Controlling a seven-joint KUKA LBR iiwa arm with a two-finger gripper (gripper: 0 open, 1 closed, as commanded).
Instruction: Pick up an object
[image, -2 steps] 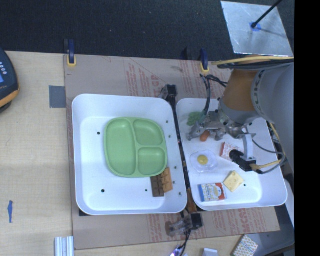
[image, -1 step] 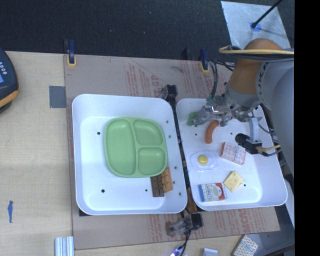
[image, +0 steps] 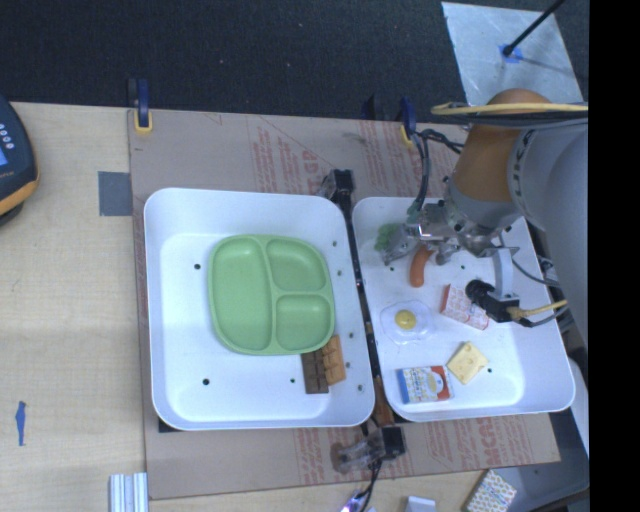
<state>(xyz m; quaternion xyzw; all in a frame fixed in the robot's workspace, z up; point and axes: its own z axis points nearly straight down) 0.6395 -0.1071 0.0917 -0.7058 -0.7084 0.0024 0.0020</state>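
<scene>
The grey arm (image: 545, 190) with its orange band (image: 490, 160) is reaching in from the right and hanging low over the far end of the right bin (image: 545, 385). Its end effector (image: 432, 240) is sitting down among the toys there, and I cannot tell how it is set, because the metal parts are hiding it.

A little orange sausage (image: 419, 268) is lying just under the end effector, touching it or almost touching it. One end is pointing up toward the metal parts and the other end is pointing toward the near side of the bin. I cannot see it being pinched. A small green leafy thing (image: 388, 238) is lying just to the left of the end effector, close to the bin's left wall.

More toys are resting nearer to us in the same bin. A fried egg (image: 405, 321) with a yellow middle is lying below the sausage, a bit apart from it. A red and white packet (image: 463, 306) is lying to the right of the egg. A yellow cheese wedge (image: 466, 362) is sitting nearer still, and a small box with a blue edge (image: 424, 384) is lying beside it, close to the front wall.

The left bin (image: 180, 300) is holding a green plate (image: 270, 294) with three parts. A brown block (image: 323, 365) is lying by the plate's near right corner.

Both bins are sitting on brown card on the tabletop (image: 60, 330).
</scene>
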